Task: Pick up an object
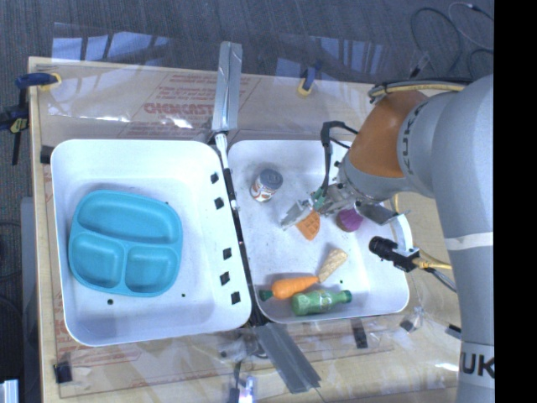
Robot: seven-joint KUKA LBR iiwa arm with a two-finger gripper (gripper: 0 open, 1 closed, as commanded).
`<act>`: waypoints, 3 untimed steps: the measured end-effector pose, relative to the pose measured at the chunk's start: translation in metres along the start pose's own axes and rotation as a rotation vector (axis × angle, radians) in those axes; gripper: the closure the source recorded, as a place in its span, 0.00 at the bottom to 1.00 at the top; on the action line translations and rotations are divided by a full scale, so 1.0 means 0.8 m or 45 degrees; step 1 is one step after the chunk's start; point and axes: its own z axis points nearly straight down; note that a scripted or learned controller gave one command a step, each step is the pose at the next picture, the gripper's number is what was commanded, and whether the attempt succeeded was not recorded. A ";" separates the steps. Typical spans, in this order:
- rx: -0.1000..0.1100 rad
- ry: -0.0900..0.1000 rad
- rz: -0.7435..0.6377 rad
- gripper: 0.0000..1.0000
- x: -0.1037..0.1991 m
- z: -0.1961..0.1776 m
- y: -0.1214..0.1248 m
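Observation:
My gripper [297,214] is low in the right bin [386,296], near its middle, reaching in from the right. A small orange wedge [310,226] lies right against its tip, on the near side; I cannot see whether it is gripped. A purple object [349,220] sits just right of the wedge, partly under the wrist. A metal can [266,185] lies to the upper left of the gripper. Nearer the front lie a tan bread stick [332,264], a carrot [291,287] and a green bottle [320,300].
The left bin [67,309] holds a blue divided tray [124,242]. A ridge with black clips [228,250] separates the two bins. The arm's grey body and orange band [382,145] cover the right bin's far right side. A black cable plug [390,251] sticks out by the right wall.

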 end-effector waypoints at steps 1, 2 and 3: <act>0.001 0.000 -0.005 1.00 0.000 -0.012 0.000; 0.000 0.000 -0.115 1.00 0.030 -0.146 -0.055; 0.002 0.000 0.133 1.00 0.058 -0.166 -0.022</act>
